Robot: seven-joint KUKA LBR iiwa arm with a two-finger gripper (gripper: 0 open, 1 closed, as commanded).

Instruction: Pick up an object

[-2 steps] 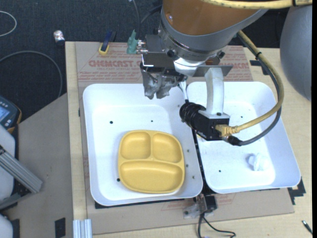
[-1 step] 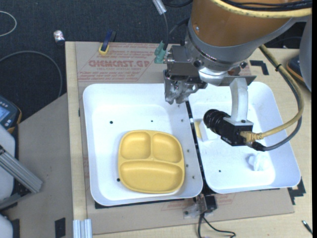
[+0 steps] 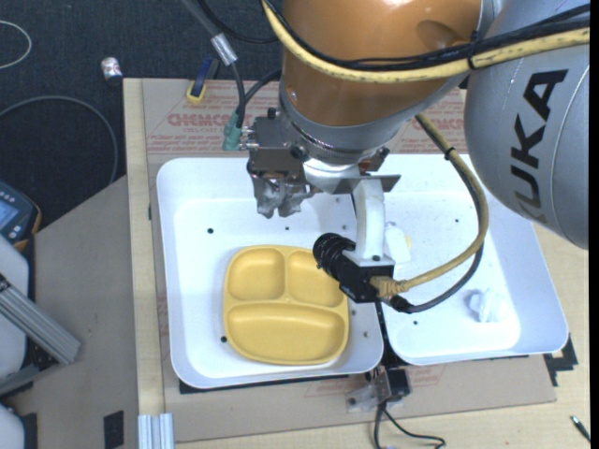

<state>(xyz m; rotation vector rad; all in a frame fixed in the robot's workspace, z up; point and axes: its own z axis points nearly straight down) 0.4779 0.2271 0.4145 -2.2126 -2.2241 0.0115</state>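
I see my arm [image 3: 393, 54] hanging over the seam between the two white bins. A yellow divided plate [image 3: 284, 305] lies flat in the left bin [image 3: 187, 251]. A small white object [image 3: 480, 304] sits in the right bin [image 3: 524, 251].

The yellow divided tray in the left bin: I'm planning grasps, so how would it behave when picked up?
The yellow divided tray looks like moulded plastic, so probably stiff and light. Its glossy, rounded rim may slip between fingers. Lying flat and wide, it should slide rather than roll or tip.
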